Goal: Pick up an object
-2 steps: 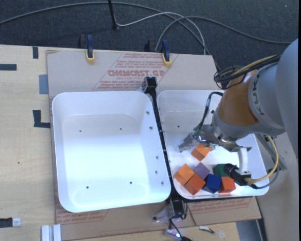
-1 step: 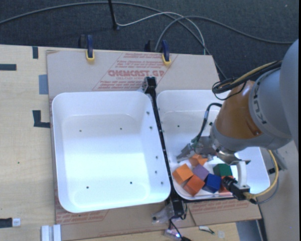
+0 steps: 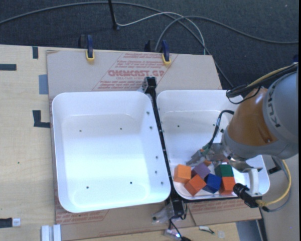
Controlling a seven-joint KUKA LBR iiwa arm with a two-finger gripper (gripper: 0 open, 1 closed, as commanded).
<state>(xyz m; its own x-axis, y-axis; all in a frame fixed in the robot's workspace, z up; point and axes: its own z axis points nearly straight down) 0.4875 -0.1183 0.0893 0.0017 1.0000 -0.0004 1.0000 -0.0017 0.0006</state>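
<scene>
The arm (image 3: 263,122) leans in over the right bin (image 3: 190,109), its grey and orange bulk covering that bin's near right part. Down in the bin's near corner sits a huddle of small blocks: an orange block (image 3: 182,173) on the left, a second orange block (image 3: 194,184) just beside it toward the rim, a purple block (image 3: 201,170) touching them, a blue block (image 3: 212,183), a green block (image 3: 224,171) and one more orange block (image 3: 228,185) on the right. The gripper (image 3: 206,157) hangs right over the purple block, at the far edge of the huddle. It looks close to the blocks, but whether its fingers are parted or closed I cannot tell from here. The left bin (image 3: 65,134) lies alongside, a black divider (image 3: 158,129) between the two.
</scene>
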